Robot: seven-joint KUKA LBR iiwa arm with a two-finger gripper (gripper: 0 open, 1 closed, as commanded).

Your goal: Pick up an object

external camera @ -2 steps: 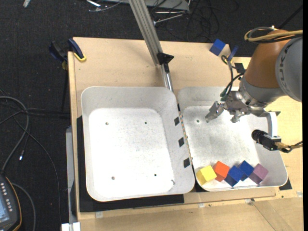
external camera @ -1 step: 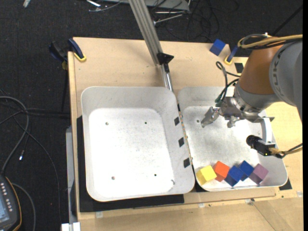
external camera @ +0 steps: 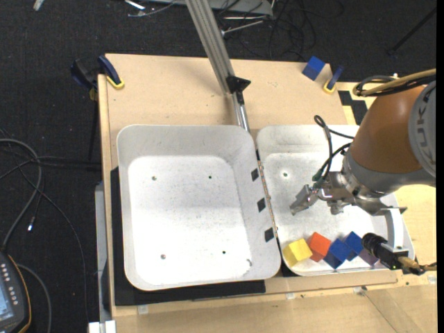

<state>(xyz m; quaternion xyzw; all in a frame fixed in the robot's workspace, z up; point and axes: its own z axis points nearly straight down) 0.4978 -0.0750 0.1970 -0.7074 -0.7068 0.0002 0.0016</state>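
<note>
The jaws (external camera: pixel 303 202) hang over the right bin (external camera: pixel 277 141), holding nothing, their spread impossible to tell; yellow block (external camera: pixel 297 251), orange block (external camera: pixel 320 244), and blue block (external camera: pixel 344 249) lie near its front edge.

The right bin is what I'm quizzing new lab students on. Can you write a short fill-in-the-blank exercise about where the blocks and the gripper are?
1. The yellow block, orange block and blue block lie along the ____ edge of the right bin.
2. Of those three blocks, the ____ one lies closest to the left bin.
3. The gripper is over the ____ bin.

Missing words: near (bottom); yellow; right
</note>
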